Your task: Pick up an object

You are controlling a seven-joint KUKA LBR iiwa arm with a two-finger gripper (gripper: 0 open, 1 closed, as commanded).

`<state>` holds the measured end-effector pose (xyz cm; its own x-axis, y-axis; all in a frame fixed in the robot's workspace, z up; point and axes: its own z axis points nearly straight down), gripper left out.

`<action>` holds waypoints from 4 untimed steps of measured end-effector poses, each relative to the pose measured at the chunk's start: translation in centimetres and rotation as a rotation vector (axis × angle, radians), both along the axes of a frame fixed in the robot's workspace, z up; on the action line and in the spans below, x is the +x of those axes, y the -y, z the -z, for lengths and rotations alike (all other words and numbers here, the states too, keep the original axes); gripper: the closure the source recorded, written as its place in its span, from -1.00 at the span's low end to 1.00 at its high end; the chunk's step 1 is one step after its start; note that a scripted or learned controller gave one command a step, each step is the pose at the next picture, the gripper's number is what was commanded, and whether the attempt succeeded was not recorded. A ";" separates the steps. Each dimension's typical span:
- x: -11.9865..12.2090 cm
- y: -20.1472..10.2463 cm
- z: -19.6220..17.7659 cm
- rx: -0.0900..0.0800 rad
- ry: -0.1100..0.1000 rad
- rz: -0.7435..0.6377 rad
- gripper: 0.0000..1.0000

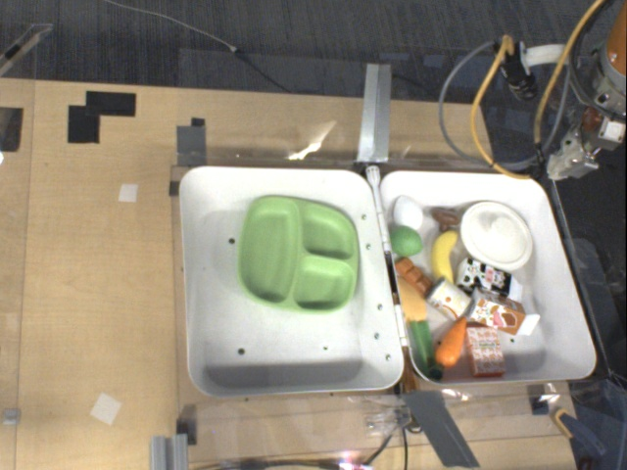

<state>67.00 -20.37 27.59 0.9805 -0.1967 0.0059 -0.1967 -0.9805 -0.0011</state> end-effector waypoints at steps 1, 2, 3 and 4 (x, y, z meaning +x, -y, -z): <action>-0.7 -2.7 13.3 -0.001 0.002 0.004 1.00; -0.3 0.4 1.6 -0.004 0.007 0.006 1.00; 0.0 0.1 -1.2 0.000 0.000 0.026 1.00; -6.9 0.1 11.0 0.006 -0.013 0.030 1.00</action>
